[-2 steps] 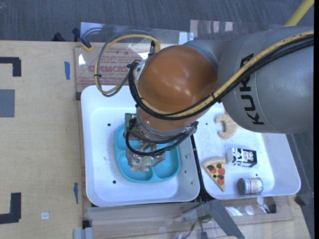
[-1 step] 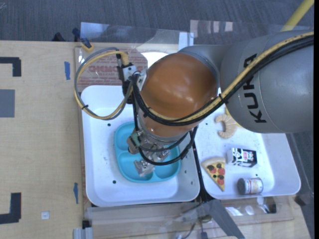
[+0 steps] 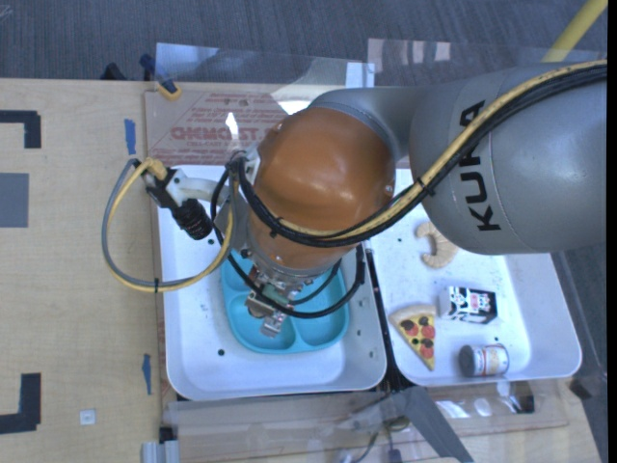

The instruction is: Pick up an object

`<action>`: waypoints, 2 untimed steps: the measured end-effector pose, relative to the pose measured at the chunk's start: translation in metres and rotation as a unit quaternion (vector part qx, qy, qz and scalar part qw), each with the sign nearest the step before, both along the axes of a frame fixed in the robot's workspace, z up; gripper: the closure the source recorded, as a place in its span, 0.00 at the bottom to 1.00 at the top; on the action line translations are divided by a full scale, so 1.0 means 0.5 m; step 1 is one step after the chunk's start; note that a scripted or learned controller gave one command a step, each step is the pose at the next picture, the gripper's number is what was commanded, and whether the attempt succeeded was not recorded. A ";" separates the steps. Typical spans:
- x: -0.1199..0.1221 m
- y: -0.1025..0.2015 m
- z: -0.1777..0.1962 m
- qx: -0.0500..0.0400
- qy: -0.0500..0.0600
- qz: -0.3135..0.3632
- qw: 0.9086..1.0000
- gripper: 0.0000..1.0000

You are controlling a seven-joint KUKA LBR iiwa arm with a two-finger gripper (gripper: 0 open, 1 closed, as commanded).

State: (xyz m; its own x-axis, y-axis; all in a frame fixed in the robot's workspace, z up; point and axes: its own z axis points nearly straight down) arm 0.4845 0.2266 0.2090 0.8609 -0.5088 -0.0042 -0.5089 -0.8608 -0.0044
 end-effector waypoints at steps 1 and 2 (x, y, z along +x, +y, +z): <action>0.011 0.001 0.069 0.001 -0.001 -0.236 0.972 1.00; -0.011 -0.001 0.050 -0.002 0.000 -0.096 0.995 1.00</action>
State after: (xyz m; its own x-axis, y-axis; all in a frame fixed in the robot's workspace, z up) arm 0.4792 0.2264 0.2342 0.7481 -0.6636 -0.0029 -0.6636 -0.7481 -0.0015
